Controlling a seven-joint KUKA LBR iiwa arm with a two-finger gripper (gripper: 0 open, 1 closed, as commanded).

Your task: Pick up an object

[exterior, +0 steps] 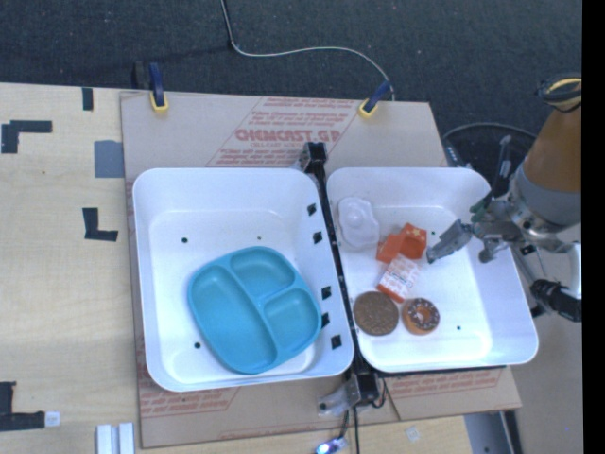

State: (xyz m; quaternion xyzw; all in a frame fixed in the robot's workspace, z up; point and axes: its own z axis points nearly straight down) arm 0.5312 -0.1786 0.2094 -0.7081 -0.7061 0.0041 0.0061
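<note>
Claw [452, 241], state of closure cannot be told and nothing visibly held, sits low over the right bin [501, 348] just beside the orange packet [404, 243], apparently positioned to attempt that nearest item.

Two shallow white bins are set side by side on a cardboard sheet [284, 135] printed with red lettering, the left bin [156, 253] and the right bin [492, 343] touching along a black divider [326, 244]. The sheet is held to the counter [57, 282] by two clamps [157, 91].
</note>
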